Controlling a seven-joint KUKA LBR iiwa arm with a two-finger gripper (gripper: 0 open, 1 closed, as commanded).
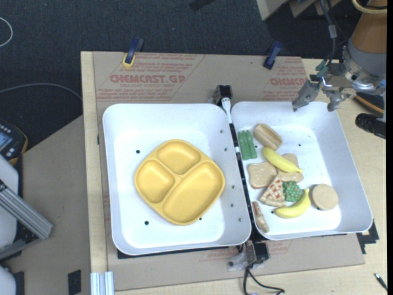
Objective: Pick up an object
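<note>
Two white bins are set side by side on the bench. The left bin (116,165) is occupied by a yellow divided plate (178,181). In the right bin (344,158), toy food is heaped near the inner wall: a bread roll (268,135), a banana (280,161), a pizza slice (272,192), a round biscuit (323,196) and green beans (247,144). The gripper (319,101) is held above the far rim, fingers spread, nothing between them. The roll is judged light, stiff and slightly slick; it is best taken across its narrow middle. Pieces under the pile are partly hidden, and the arm is cut off at the edge.
</note>
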